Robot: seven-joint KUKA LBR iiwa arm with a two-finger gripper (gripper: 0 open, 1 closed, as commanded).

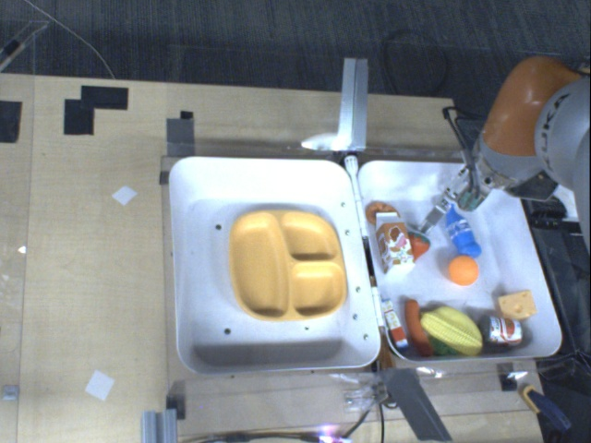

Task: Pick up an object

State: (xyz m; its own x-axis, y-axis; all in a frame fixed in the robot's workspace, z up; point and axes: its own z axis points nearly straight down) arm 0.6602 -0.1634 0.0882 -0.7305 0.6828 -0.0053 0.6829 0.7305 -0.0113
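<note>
My gripper hangs low over the upper middle of the right bin, reaching down and left from the orange-banded wrist. A blue bottle lies just right of and below its tip, touching or nearly touching it. A white and red carton lies to the gripper's lower left, with a small red-orange piece beside it. An orange ball rests below the bottle.
Along the right bin's front edge lie a yellow corn cob, a red sausage, a can and a cheese wedge. The left bin holds a yellow divided tray. A metal post stands behind the bins.
</note>
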